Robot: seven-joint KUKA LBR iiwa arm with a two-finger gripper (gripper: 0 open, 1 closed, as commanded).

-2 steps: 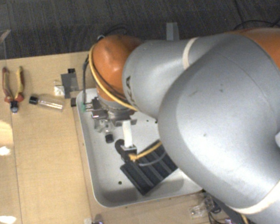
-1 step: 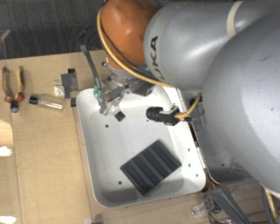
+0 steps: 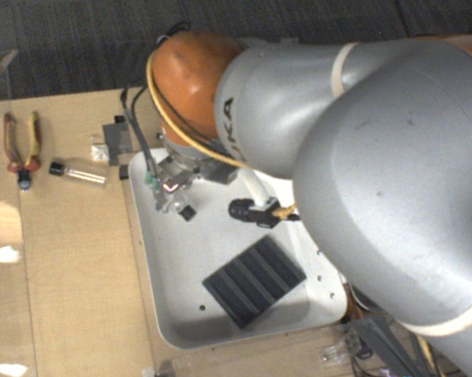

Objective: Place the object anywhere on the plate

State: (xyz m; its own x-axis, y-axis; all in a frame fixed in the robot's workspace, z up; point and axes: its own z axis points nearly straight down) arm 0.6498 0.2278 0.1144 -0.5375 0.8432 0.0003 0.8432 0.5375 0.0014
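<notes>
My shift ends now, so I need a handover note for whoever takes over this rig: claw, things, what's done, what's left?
The claw hangs over the upper left corner of the white bin, as the view shows it; what it holds, if anything, is unclear.
The black ridged slab lies flat in the bin's lower half, apart from the claw. Whether it is the object or the plate, I cannot tell.
The pliers and a small tube lie on the bench, left of the bin.
Done: nothing visibly placed. Left: grasp and placing.
</notes>
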